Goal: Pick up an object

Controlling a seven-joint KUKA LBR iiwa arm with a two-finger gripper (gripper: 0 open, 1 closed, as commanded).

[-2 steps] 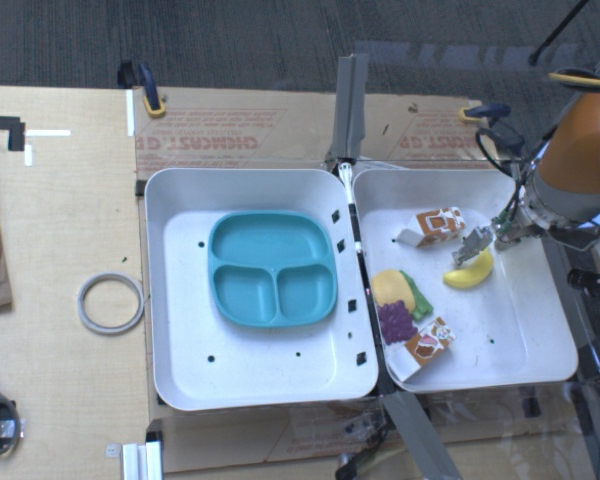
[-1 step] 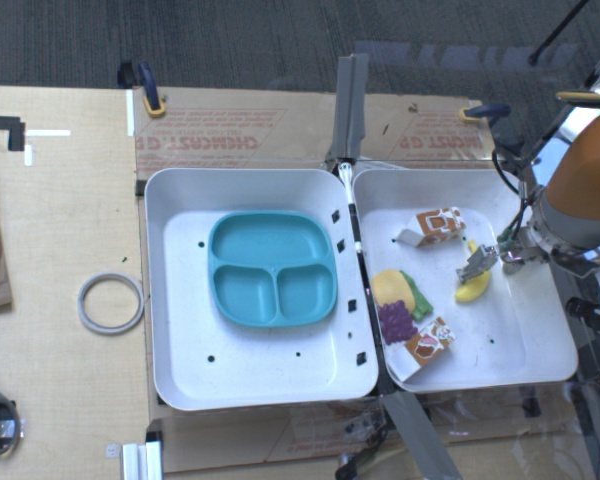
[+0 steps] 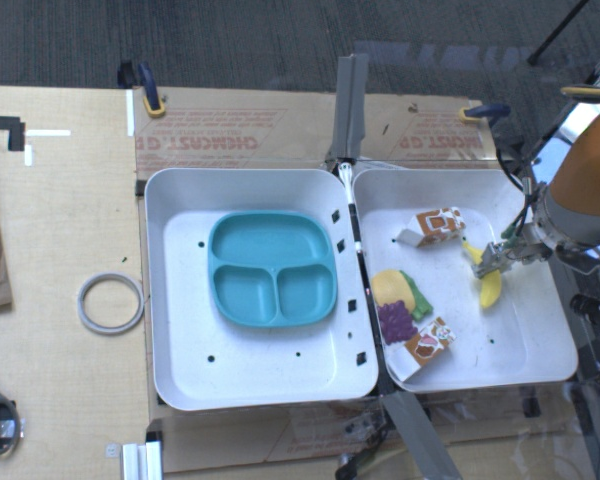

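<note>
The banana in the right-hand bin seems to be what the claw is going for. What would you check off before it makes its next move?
1. Gripper over the banana: ok, it sits at the banana's upper end.
2. Banana between the fingers: cannot tell, too small and blurred.
3. Room around the banana: ok, the nearest carton lies apart from it.
4. Banana away from the right bin's wall: ok.
5. Other food out of the way: ok, the grapes lie toward the divider.
</note>
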